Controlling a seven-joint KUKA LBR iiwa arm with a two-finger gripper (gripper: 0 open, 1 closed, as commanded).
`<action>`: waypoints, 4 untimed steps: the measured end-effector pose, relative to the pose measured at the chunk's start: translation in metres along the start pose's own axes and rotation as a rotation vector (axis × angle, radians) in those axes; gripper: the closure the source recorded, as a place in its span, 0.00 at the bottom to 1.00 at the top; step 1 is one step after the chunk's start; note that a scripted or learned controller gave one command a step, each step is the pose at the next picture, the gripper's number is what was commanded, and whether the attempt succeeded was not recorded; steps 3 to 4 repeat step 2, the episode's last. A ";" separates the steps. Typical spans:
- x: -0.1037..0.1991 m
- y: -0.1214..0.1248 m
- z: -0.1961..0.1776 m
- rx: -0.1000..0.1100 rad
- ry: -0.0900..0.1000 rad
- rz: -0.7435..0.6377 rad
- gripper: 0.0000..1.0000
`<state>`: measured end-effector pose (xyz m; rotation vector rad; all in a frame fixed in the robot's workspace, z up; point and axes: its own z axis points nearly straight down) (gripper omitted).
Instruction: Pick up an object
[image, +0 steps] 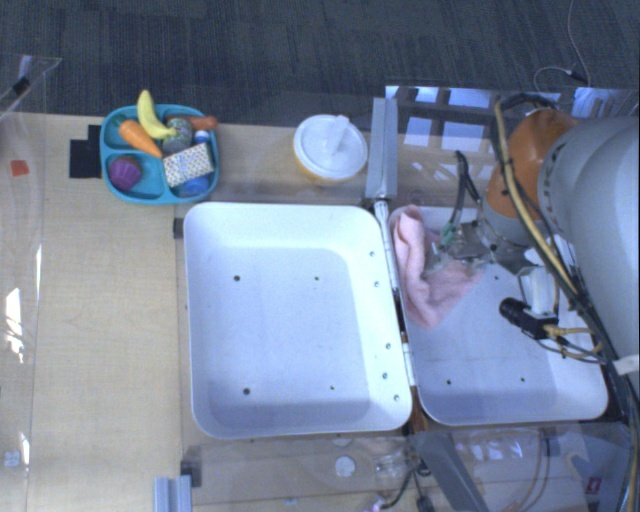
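A crumpled pink cloth lies in the right bin, bunched against its left wall near the far corner. My gripper is low over the cloth's right side and seems to touch it, at the end of the grey arm that reaches in from the right. The arm's body and cables hide much of the bin's right half.
The left bin sits beside the right one, sharing a metal divider. Beyond the bins are a blue tray of toy food at the far left and a white lidded cup. Black and yellow cables hang over the right bin.
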<state>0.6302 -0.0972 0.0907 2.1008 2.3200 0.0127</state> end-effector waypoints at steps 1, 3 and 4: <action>0.001 0.003 -0.013 -0.006 -0.002 -0.008 1.00; 0.040 0.045 -0.095 0.009 0.003 -0.272 1.00; 0.040 0.045 -0.095 0.009 0.003 -0.272 1.00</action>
